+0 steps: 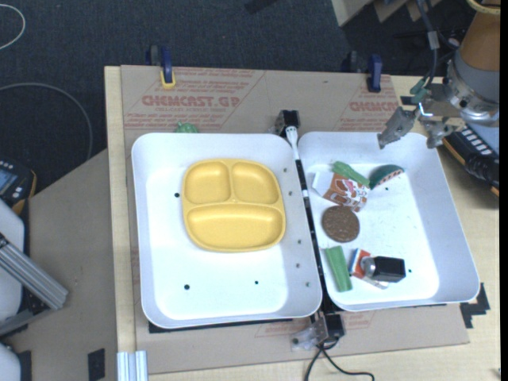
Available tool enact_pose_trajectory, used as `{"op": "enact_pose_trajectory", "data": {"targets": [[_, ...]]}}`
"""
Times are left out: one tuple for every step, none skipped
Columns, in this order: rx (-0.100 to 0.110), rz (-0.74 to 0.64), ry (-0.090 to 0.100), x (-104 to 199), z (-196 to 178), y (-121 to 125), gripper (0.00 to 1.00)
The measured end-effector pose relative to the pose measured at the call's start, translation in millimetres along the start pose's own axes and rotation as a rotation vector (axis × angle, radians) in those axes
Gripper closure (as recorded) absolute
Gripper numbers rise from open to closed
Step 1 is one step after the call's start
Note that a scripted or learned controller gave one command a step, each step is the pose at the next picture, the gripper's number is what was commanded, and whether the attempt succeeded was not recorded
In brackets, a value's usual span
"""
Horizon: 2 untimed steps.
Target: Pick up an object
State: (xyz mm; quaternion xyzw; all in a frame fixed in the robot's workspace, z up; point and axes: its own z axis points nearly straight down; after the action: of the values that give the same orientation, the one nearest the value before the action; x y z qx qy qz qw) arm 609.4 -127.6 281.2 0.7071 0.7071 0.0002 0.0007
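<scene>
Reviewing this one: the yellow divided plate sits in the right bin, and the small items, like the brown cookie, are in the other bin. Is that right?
Not quite. The camera view shows the yellow divided plate in the left bin, not the right. The small items, including the brown cookie, lie in the other bin, the right bin.

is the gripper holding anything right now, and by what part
Nothing is held. The gripper hangs open above the far edge of the right bin, with nothing between its fingers; the objects lie in the bin below it.

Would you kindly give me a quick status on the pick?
Gripper open, over right bin's far edge, holding nothing. Brown disc and other items untouched below. Nothing in the way.
</scene>
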Motion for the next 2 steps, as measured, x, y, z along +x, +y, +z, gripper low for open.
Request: {"op": "enact_pose_trajectory", "data": {"targets": [[-0.003,-0.005,0.000,33,-3,26,0.00],[-0.010,0.001,-0.001,18,162,27,0.00]]}}
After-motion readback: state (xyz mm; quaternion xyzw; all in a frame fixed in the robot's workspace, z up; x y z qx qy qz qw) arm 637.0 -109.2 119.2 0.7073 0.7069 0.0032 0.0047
